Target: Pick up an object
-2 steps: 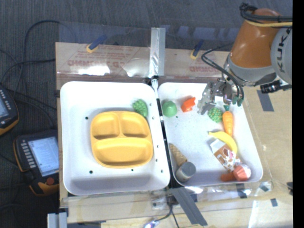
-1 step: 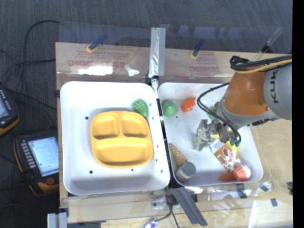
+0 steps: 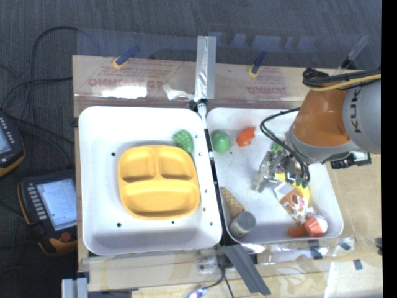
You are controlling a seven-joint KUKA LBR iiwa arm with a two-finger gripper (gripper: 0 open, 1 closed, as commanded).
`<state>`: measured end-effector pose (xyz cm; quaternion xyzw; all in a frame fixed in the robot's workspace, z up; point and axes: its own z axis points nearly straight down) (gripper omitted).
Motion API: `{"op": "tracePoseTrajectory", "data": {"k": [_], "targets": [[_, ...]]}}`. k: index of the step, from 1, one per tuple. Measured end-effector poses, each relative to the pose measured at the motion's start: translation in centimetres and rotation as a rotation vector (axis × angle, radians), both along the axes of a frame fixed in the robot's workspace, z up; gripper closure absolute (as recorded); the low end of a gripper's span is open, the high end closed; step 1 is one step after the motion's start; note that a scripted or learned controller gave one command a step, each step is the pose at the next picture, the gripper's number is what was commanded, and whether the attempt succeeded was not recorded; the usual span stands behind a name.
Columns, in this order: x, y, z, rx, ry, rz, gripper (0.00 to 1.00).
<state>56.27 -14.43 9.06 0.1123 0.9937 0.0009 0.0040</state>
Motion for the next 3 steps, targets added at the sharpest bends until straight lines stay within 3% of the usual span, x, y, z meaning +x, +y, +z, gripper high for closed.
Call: {"op": "tracePoseTrajectory", "data": {"k": [1, 2, 3], "targets": [[0.1, -0.1, -0.1, -0.002, -0.005, 0.0, 0.0], [8.8, 0.2, 0.2, -0.005, 0.032, 0.138, 0.0], [-0.9, -0.9, -0.1, -0.006, 0.001, 0.089, 0.0]]}}
